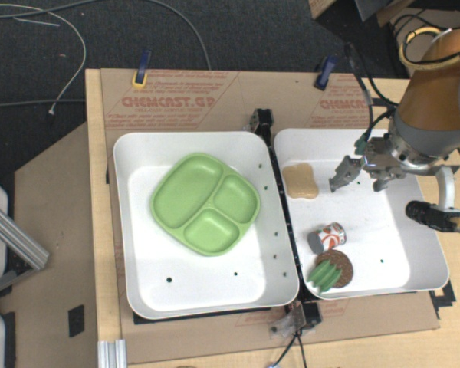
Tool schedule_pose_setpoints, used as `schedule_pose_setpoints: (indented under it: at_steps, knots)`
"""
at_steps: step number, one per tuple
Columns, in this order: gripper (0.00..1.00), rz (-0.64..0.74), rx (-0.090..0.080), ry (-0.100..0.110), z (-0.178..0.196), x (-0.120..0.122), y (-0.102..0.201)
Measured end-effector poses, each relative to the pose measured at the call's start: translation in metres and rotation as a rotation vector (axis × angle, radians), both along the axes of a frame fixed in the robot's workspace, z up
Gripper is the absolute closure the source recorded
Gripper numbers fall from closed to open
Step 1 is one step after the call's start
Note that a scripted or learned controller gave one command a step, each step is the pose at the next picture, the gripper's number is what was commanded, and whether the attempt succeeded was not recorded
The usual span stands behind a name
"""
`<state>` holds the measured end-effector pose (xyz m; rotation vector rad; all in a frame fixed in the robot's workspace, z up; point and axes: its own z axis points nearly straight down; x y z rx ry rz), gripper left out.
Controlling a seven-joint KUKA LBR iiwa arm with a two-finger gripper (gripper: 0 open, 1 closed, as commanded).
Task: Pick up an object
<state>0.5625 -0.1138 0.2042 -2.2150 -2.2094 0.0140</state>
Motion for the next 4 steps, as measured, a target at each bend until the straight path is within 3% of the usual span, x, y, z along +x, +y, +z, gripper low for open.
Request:
schedule_pose_setpoints:
  at_steps: [1,3,4]
  knots:
    - [0.0,0.003,-0.002,-0.014,0.007,0.003,0.0]
    - [0.0,0.002,0.0,-0.008,-0.1,-0.006,0.004]
    - [0.0,0.002,-0.001,-0.011,-0.12,-0.006,0.005]
